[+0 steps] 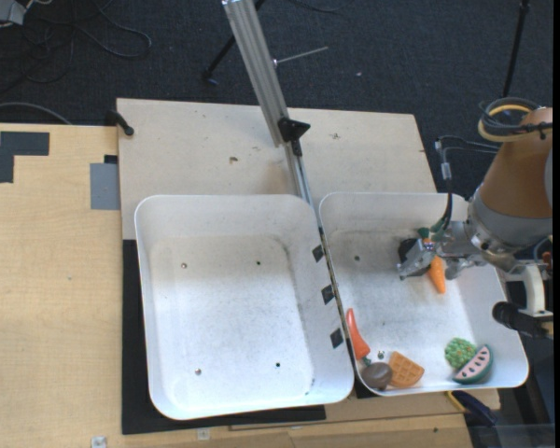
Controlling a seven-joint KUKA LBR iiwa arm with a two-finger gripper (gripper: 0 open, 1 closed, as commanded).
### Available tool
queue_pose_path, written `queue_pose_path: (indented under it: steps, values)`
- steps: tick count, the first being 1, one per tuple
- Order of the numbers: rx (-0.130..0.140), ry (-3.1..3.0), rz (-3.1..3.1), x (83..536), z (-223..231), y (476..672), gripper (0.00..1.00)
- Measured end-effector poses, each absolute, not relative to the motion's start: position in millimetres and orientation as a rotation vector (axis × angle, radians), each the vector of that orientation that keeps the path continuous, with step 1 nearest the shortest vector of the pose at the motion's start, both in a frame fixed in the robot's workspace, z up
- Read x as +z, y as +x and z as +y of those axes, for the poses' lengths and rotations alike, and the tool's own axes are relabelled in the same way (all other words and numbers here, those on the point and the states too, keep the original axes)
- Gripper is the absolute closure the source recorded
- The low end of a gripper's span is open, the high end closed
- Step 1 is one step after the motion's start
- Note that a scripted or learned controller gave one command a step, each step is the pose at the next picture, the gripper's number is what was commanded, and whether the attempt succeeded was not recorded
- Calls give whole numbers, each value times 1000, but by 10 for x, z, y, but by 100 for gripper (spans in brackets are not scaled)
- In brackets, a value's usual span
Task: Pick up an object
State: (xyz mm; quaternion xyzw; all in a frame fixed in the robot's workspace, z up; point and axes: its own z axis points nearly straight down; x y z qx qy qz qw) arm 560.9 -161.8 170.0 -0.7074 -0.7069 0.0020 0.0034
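Near edge of the right bin (504, 381) has the clutter: a watermelon slice toy (475, 366) touching a green bumpy piece (459, 350), then a waffle-like orange piece (406, 371) beside a small brown-grey lump (379, 374). A red-orange strip (357, 333) leans along the divider side of that bin, just above the lump.

Arm (515, 180) comes in from the right, orange band at the wrist. Gripper (427, 259) sits low over the upper middle of the right bin. An orange carrot-like object (437, 277) lies right at the gripper tip, tilted, its top end touching or tucked under the fingers. Can't tell if it's actually between them or just lying below; gripper state is unreadable, dark hardware and cabling blur together there.

Left bin (159, 250) shows a bare white floor with dark specks. A grey aluminium rail (261, 73) slants from the top of the view down to the seam between the bins.

Arm body is cut off at the right. Lump's identity is too small to make out.
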Motion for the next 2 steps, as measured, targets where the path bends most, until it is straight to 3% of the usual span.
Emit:
queue_pose_path:
  steps: [2]
  values:
    - [2, -2223, -2218, 908, -1634, 5613, 0]
